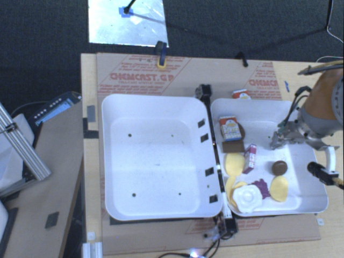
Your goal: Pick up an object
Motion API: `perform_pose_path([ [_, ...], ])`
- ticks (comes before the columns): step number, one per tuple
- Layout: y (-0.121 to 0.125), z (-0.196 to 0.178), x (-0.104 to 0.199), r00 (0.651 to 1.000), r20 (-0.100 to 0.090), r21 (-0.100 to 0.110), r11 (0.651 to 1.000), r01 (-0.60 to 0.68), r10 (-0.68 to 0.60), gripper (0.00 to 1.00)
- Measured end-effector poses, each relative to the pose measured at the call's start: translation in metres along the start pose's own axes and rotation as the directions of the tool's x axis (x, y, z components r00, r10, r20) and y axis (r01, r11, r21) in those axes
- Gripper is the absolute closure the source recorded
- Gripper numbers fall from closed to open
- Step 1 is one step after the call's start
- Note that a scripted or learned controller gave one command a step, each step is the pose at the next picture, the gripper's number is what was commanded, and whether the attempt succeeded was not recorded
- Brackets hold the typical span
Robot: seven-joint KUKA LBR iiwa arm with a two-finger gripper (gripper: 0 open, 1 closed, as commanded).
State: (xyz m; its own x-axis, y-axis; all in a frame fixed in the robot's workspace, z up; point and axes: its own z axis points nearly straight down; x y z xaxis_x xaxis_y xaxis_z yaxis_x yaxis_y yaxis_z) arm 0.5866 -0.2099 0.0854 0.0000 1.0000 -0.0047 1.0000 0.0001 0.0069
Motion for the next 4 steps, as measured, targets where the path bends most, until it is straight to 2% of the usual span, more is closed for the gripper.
perform_pose_path([
  [1, 0.045, 0.0, 0.004, 1.0, -0.003, 0.0, 1.0, 0.007, -0.007, 1.0],
  [2, 0.046, -0.148, 0.064, 1.0, -0.004, -0.011, 1.0, 0.011, -0.011, 1.0],
  [3, 0.027, -0.461, 0.095, 1.0, -0.001, -0.015, 1.0, 0.008, -0.008, 1.0],
  [4, 0.062, -0.449, 0.046, 1.0, -0.001, 0.003, 1.0, -0.002, 0.002, 1.0],
])
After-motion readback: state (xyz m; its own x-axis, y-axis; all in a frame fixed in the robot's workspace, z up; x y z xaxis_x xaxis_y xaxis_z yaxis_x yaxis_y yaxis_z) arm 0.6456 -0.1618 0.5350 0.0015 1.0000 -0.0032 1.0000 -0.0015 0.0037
